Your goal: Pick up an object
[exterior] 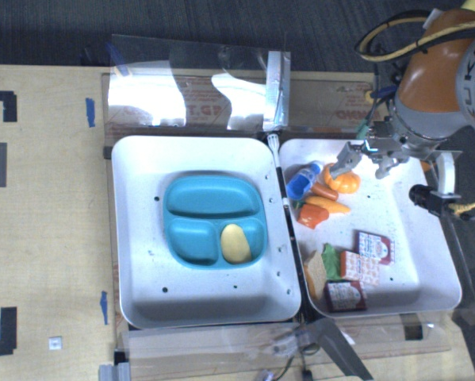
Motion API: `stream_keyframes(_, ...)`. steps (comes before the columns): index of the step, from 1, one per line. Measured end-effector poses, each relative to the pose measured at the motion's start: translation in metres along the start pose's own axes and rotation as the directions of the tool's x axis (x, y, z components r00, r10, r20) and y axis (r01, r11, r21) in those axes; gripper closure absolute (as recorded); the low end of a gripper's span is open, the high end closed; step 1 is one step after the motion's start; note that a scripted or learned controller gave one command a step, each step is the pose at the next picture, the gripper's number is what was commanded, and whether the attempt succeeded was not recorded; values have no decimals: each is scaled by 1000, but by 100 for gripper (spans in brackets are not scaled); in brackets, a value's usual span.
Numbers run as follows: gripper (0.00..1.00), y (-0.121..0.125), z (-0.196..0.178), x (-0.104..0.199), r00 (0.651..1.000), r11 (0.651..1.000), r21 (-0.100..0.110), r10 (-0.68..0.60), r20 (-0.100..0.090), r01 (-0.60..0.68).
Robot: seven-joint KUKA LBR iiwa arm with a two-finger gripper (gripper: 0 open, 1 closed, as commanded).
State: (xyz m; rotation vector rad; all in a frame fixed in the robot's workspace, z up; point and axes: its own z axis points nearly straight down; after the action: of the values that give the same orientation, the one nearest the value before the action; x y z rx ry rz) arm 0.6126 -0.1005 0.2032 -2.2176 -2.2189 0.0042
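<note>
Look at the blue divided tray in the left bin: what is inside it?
The blue tray holds one yellow egg-shaped object in its lower right compartment. The other compartments show bare blue. Whatever lies under the tray is covered.

Left white bin (pixel 134 292), centre frame: holds a blue divided tray (pixel 209 201); yellow egg-shaped item (pixel 235 243) in its lower-right compartment. Tan surface (pixel 47 213), left: black tape corners (pixel 5 105), blue tape strips (pixel 90 111). Clear plastic sheet (pixel 189 94), upper centre.
</note>
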Motion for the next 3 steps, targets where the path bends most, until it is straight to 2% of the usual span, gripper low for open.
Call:
stream_keyframes(1,0,11,109,-24,1000,1000,-9,-1,2,1)
stream_keyframes(2,100,9,105,-25,1000,1000,-1,3,0,-3)
stream_keyframes(3,0,9,106,-25,1000,1000,0,3,0,-3)
